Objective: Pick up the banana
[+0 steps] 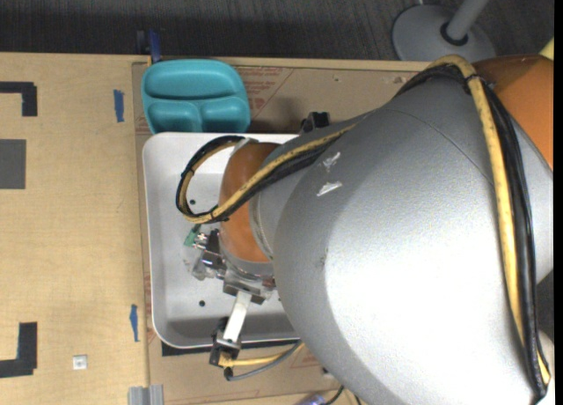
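Arm [413, 245] over bin [163, 245]; tray [195, 95] just behind bin.

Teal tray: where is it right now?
The teal tray sits on the bench just beyond the white bin's far edge, upper left of the arm.

Arm blocks most of the bin

The grey arm [396, 254] covers the right part of the white bin [167, 218]; the tool's [207, 258] finger state is too obscured to tell, and the picture's edges crop the arm.
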Available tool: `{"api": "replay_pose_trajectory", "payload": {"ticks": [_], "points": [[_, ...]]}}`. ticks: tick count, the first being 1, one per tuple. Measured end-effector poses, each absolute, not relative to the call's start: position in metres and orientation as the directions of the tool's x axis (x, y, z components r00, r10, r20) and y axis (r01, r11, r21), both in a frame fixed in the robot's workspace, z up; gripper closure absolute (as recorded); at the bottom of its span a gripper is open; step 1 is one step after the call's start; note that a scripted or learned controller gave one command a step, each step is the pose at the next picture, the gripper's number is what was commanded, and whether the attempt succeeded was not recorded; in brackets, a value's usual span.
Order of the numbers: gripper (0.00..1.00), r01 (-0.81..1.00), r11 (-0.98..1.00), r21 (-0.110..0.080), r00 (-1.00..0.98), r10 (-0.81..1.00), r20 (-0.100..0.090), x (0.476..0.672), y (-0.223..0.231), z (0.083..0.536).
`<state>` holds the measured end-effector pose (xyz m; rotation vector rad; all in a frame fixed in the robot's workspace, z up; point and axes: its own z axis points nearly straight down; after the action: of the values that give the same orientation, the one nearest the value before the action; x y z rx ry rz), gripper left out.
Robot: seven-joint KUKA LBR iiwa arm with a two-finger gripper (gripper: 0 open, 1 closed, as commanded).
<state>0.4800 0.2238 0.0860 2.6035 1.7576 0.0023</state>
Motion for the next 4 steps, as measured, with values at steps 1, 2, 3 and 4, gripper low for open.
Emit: {"api": "replay_pose_trajectory", "payload": {"ticks": [1, 2, 3, 4], "points": [[1.00, 0.928, -0.373, 0.002, 0.373, 0.928, 0.006, 0.481, 0.226, 0.097], [1.00, 0.928, -0.373, 0.001, 0.372, 0.928, 0.006, 0.481, 0.226, 0.107], [1.00, 0.928, -0.371, 0.001, 0.371, 0.928, 0.006, 0.481, 0.227, 0.117], [1.00, 0.929, -0.370, 0.001, 0.370, 0.929, 0.006, 0.481, 0.227, 0.126]]}}
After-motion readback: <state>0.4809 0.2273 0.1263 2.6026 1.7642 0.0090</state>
